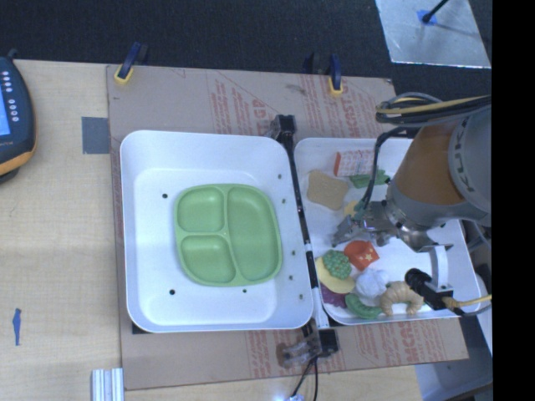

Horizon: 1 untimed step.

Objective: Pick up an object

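Note:
The right white bin (311, 153) holds several toy foods. A red piece (361, 255) lies in its middle, with a green knobbly round piece (337, 264) just left of it. A tan bread slice (327, 189) lies further back. Along the front are a white crumpled piece (370, 284), a tan figure (402, 296), a purple piece (333, 284) and a green pod (360, 307). My gripper (359, 228) hangs low in this bin, just behind the red piece and right of the bread. I see nothing held in it.
The left white bin (138, 224) carries a green divided plate (227, 234). A red-and-white box (343, 164) and a small green piece (369, 178) lie at the right bin's back. The grey arm with its orange band (430, 170) covers the bin's right side. A pendant (12, 111) sits far left.

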Available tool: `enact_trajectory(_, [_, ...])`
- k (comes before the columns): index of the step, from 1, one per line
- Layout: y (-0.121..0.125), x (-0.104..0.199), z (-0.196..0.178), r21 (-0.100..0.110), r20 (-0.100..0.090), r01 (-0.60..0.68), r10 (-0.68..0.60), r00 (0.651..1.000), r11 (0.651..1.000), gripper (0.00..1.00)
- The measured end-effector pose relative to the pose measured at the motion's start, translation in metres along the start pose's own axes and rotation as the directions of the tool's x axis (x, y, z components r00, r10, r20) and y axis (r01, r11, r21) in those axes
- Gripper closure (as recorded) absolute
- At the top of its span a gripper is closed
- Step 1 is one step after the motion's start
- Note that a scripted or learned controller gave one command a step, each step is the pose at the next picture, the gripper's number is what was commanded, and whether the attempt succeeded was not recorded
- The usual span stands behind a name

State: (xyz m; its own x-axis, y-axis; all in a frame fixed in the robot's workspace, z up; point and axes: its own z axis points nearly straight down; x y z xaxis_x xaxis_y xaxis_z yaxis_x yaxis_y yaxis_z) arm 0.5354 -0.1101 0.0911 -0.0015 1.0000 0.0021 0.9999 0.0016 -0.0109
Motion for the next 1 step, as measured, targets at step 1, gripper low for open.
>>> enact_trajectory(1, [-0.0356, 0.0163, 0.0002, -0.004, 0.000, 0.001, -0.001, 1.000, 1.000, 0.00])
